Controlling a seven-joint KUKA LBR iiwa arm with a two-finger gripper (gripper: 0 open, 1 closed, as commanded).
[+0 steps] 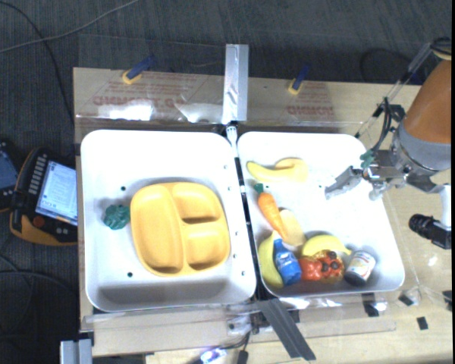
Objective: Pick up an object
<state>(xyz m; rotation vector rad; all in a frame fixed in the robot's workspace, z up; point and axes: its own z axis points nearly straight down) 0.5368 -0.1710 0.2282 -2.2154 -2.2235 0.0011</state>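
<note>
Two bins on the table; tool (pixel 351 180) hovers over the right bin's (pixel 379 226) upper right, finger spread indiscernible, nothing visibly held. Banana (pixel 277 170) lies to its left, long axis pointing toward it

Two shallow white bins sit side by side on a light wooden bench: the left bin (pixel 98 203) and the right bin (pixel 387 233), their inner walls touching along the middle. Behind them lies a sheet of clear plastic (pixel 167 101) held at its back edge by two yellow-and-blue clamps (pixel 136 70), with an upright strip of metal (pixel 236 82) between them. On the dark carpet to the left of the bench rests a handheld control pendant (pixel 45 199) with a lit screen, and thin cables (pixel 38 29) trail across the floor.
</note>
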